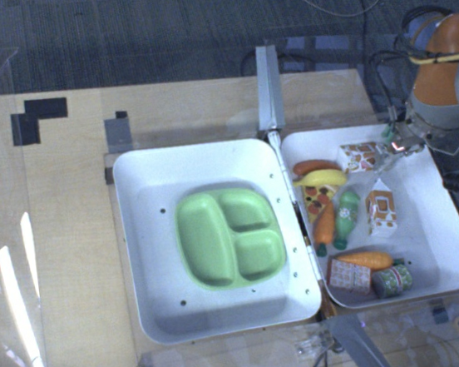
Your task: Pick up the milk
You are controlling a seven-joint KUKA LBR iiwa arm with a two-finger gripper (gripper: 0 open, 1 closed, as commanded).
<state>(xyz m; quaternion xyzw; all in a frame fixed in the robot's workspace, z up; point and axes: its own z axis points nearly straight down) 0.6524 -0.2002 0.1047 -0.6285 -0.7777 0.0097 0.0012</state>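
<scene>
Two small white cartons with orange print lie in the right bin. One carton is near the bin's middle, beside a green bottle. The other carton lies at the far edge. I cannot tell which of them is the milk. My gripper hangs low at the bin's far right corner, just right of the far carton and close to it. No object shows between its tips. The grey arm with its orange band rises behind it.
The right bin also holds a sausage, a banana, a pizza slice, two carrots, a red box and a can. A green divided tray lies in the left bin.
</scene>
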